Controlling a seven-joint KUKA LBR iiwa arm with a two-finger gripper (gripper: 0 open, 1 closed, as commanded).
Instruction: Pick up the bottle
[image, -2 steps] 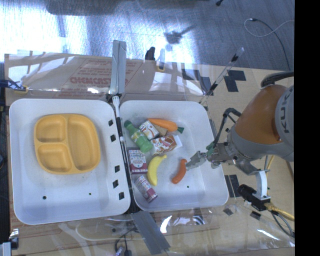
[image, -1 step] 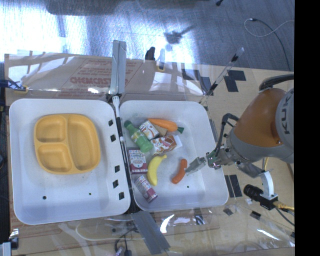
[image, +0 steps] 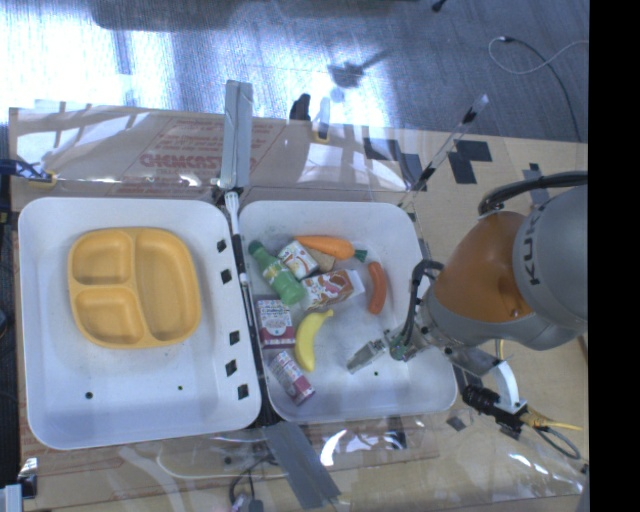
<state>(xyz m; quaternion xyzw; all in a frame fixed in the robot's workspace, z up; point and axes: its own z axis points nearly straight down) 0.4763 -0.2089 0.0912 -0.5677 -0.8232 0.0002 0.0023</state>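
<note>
Over right bin's (image: 345, 212) 4 o'clock corner, gripper (image: 366, 356) w/ jaws narrow, empty; green bottle (image: 276, 274) at 10 o'clock sits wedged btwn cartons, so likely mis-grab.

Bottle (image: 276, 272): lay green at right bin's (image: 400, 395) upper left.
Gripper (image: 366, 354): hung over bin floor, right of banana (image: 311, 338).
Left bin (image: 40, 400): held yellow tray (image: 134, 287).

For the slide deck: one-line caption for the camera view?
Gripper low in the right bin, apart from the green bottle lying among toy food.
</note>
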